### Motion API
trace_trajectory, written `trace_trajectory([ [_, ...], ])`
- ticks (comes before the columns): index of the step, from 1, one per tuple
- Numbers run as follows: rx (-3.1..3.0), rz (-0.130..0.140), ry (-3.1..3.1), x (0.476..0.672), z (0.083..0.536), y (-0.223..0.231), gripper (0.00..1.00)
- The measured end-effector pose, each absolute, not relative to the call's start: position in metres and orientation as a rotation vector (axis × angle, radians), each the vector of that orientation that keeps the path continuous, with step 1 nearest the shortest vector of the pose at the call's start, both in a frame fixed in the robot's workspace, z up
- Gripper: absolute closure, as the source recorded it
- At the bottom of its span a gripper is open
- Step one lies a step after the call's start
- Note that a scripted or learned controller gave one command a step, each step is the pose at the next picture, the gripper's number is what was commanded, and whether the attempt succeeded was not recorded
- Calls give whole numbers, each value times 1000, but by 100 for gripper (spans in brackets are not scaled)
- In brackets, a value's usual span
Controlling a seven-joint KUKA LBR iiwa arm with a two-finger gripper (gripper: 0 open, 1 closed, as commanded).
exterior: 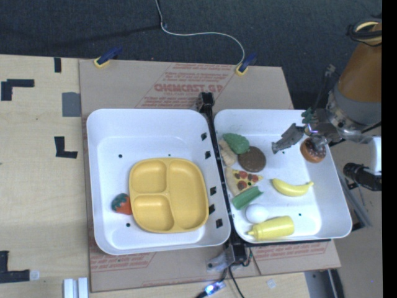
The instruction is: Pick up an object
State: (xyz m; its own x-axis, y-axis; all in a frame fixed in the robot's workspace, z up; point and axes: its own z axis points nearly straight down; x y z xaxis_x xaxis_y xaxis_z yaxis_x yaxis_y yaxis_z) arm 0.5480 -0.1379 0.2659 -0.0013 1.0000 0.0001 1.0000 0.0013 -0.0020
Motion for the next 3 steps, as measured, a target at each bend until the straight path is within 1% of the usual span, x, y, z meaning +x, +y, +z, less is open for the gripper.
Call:
trace_trajectory([
  [1, -2216, 8, -2218, 543, 203, -142, 0],
  [2, -2214, 8, -2218, 538, 139, -136, 0],
  [3, -2224, -3, -2227, 540, 89, -136, 0],
])
